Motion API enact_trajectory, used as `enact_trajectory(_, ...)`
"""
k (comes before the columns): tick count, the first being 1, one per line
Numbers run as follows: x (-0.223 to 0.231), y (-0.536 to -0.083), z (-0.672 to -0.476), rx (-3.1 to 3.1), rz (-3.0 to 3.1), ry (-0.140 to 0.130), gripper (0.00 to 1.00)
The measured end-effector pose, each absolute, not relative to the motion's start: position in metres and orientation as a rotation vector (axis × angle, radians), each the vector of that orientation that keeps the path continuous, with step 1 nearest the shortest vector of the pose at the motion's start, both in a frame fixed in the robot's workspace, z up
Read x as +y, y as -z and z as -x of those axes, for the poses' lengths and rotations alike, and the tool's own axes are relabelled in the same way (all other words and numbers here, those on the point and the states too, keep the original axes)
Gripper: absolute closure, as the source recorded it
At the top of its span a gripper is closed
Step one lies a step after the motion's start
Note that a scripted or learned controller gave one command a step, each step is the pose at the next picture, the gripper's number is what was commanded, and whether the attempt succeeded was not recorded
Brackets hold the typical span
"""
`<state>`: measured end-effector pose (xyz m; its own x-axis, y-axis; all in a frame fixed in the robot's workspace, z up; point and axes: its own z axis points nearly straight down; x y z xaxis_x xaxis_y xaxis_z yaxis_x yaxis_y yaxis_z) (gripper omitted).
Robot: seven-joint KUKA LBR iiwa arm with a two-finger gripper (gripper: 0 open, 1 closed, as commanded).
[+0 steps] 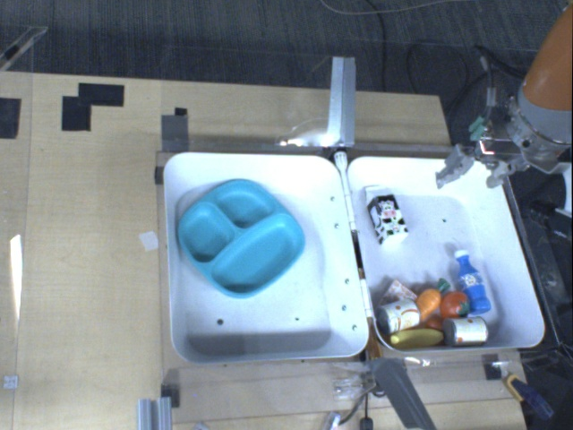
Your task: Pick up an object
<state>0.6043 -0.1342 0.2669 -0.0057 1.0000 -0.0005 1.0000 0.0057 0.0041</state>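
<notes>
Hanging above the far right corner of the right bin [510, 240]: gripper [474, 170], w/ grey wrist and orange band of the arm [548, 88] showing at upper right. Fingers [450, 167] spreading apart, open, gripping nothing; one tip sitting over the bin's far rim, the other nearer the right wall. Lying well apart from the gripper, in the bin's far-left part near the divider: small black-and-white carton [387, 218], cow-type pattern, tilted a bit. Crowding the near edge of the same bin: blue bottle [471, 287] w/ white cap, lying at a slant toward the right; just left of it an orange fruit [431, 304] and a red round item [453, 304], touching or nearly so; below those a yellow banana-like piece [416, 337] against the near rim; beside it to the right a small can [466, 331] lying on its side; at left of the pile a pale cup or jar [400, 315] w/ a crinkly snack packet [400, 290] behind it, details too small to make out. Resting in the left bin [269, 339]: blue divided tray [239, 235], three compartments, sitting at an angle toward the bin's far-left part, touching no wall as far as visible. Standing upright btw the two bins at the far side: grey metal post [343, 101]. Trailing across the dark floor beyond the bench: thin cable [376, 7]. Marking the wood bench top [81, 240] at upper left: black tape squares [92, 103].
</notes>
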Motion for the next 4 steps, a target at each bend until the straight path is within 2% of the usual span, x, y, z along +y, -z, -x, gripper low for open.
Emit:
enact_trajectory(1, -0.166, -0.188, -0.507, 2.188, -2.251, -0.002, 0.0)
enact_trajectory(2, -0.183, -0.09, -0.503, 2.213, -2.212, -0.011, 0.0)
enact_trajectory(3, -0.175, -0.157, -0.488, 2.082, -2.346, -0.005, 0.0)
enact_trajectory(4, -0.196, -0.095, -0.489, 2.136, -2.296, -0.005, 0.0)
